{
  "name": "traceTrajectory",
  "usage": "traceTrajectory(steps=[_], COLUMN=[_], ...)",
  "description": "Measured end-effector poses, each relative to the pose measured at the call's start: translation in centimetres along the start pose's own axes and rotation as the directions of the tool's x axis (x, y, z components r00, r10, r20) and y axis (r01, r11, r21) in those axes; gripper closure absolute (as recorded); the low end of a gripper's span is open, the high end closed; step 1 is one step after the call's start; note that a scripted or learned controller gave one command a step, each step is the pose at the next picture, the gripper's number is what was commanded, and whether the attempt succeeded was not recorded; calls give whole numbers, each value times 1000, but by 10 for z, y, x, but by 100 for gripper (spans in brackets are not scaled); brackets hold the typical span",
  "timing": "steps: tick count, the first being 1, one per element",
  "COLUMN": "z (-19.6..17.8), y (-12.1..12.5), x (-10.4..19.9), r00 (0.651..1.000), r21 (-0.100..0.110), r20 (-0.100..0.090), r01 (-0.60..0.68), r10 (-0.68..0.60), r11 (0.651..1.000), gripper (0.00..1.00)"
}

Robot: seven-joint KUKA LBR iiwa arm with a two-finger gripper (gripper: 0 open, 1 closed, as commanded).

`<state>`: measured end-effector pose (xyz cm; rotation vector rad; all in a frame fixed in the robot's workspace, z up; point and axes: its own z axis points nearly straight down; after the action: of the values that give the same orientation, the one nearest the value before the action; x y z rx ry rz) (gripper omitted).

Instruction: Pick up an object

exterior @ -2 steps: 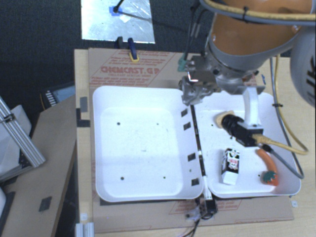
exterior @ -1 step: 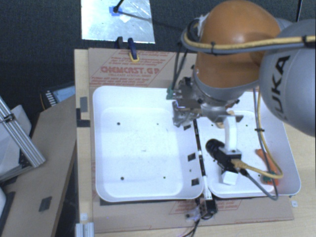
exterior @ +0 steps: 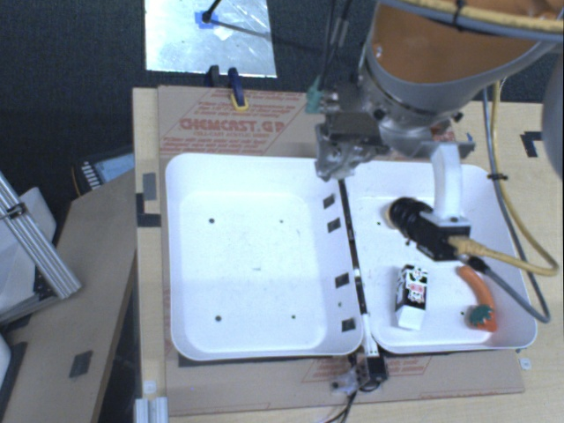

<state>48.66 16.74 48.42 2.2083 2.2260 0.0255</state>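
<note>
grey gripper (exterior: 339, 161) hangs over the bins' divider (exterior: 349, 245), touching no object.

Left bin (exterior: 242, 263): smooth white plastic, slight sheen. Right bin (exterior: 502, 263): same white plastic. Bench (exterior: 97, 263): matt tan board, printed cardboard sheet (exterior: 231, 123) under bins. Foil-like plate (exterior: 210, 23) beyond bench: shiny, crinkled metal. Floor (exterior: 62, 60): dark rough carpet. Carrot (exterior: 478, 300): glossy orange plastic, green tip. Small carton (exterior: 411, 298): printed paper, white and black. Arm (exterior: 458, 25): glossy orange shell, grey metal wrist.
</note>
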Motion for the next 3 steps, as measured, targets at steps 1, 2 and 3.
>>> traceTrajectory(steps=[1, 2, 3], z=[-44, 66, 83], y=[14, 48, 14], x=[23, -27, -100], r00=[1000, 1000, 1000], r21=[8, 24, 16], r20=[4, 12, 9], r01=[-2, -13, -14], r10=[2, 13, 14], r11=[1000, 1000, 1000], gripper=[100, 100, 100])
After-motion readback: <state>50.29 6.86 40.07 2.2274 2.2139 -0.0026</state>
